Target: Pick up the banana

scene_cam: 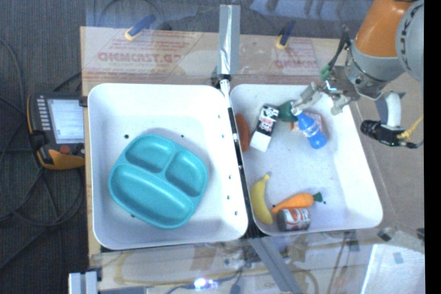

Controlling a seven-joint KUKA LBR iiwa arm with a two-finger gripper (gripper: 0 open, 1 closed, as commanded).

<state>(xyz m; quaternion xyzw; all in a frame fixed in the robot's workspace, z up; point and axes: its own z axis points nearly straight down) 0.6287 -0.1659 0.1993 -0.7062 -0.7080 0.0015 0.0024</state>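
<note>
Lying banana, long axis near-far, stem tip toward far rim.

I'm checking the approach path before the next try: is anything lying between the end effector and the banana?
Yes. The end effector sits at the right bin's far side, and the banana lies near the front, left of centre. The blue bottle and the black-and-white bottle lie roughly between them, and the carrot lies close beside the banana.

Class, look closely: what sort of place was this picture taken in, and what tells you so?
Probably a robotics lab. A robot arm reaches over two white bins holding toy food such as a banana and carrot, with cables trailing on the carpet.
</note>
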